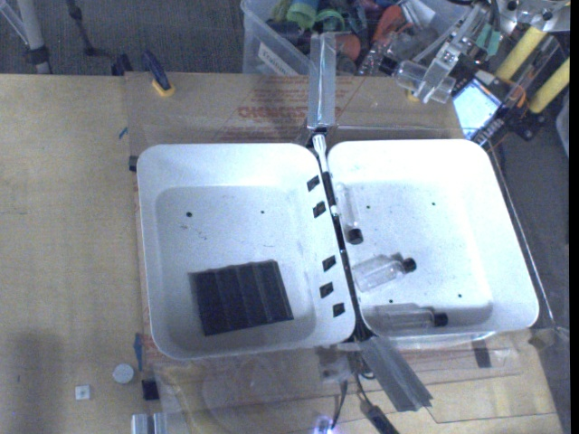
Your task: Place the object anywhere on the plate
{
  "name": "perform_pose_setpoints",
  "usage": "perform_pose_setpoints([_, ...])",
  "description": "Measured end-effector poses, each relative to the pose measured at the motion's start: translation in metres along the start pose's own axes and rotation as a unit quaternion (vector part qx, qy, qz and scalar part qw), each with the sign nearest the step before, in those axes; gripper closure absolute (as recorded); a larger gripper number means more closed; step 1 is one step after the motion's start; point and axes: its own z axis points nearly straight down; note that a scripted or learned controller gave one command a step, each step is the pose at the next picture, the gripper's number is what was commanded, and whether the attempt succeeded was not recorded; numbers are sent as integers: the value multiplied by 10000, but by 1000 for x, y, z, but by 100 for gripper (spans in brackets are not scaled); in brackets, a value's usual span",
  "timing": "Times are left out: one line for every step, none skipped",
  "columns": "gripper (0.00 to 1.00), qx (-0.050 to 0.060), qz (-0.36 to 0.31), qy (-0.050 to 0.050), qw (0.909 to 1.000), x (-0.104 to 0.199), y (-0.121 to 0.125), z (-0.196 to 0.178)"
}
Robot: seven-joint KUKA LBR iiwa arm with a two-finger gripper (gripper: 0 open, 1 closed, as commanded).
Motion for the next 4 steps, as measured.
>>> perform_pose_setpoints([100, 13, -646, 19, 9979, -14, -52, -13])
perform_pose_setpoints([100, 5, -1313, -12, 9913, -69, -115, -15])
perform_pose_setpoints([100, 9, -2677, 24, 9635, -44, -205, -16])
perform_pose_setpoints([100, 2, -3253, -5, 9456, -91, -155, -16])
